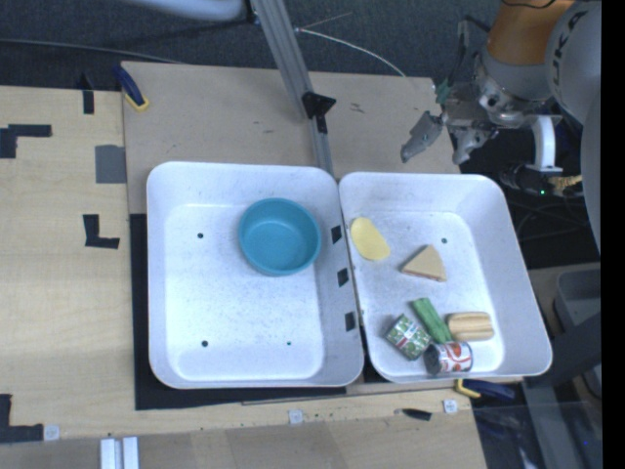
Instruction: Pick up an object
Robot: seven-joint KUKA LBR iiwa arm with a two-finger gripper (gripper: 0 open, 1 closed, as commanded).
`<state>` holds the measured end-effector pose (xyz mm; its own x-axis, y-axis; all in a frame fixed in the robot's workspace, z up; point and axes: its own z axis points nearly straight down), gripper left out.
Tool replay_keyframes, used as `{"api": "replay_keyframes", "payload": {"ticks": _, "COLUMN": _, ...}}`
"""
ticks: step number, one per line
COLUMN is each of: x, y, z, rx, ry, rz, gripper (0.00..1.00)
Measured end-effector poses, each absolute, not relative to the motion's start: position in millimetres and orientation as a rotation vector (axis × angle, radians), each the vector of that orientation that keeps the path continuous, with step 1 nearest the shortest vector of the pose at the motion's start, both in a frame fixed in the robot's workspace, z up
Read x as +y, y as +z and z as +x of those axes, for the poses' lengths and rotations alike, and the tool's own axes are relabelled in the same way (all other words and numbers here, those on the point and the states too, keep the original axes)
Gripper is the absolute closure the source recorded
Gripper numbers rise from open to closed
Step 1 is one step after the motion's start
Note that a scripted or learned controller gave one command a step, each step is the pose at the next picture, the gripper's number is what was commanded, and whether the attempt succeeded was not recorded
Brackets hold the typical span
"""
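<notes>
Lowest in the frame, we see a red can (pixel 452 358) in the right bin (pixel 515 262), beside a bread roll (pixel 470 324) and a green packet (pixel 407 336). At upper right, our gripper (pixel 447 141) hangs above the surface beyond that bin, fingers spread apart and holding nothing.

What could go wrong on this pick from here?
1. The green packet, green stick, can and bread roll crowd together in the right bin's near corner; a grasp there may catch two items or push them apart.
2. The yellow disc lies flat near the wall between the bins, so the fingers may slide over it or hit that wall.
3. The end effector hangs open outside the far rim; a low entry could clip it.
</notes>
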<state>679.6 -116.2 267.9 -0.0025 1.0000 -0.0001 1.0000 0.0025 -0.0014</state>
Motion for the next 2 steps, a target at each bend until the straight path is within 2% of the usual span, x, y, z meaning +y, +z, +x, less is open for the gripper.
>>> {"api": "replay_keyframes", "payload": {"ticks": 2, "x": -112.5, "y": 176.1, "z": 669.1, "rx": -2.221, "ry": 0.008, "rz": -2.217, "gripper": 0.0}}
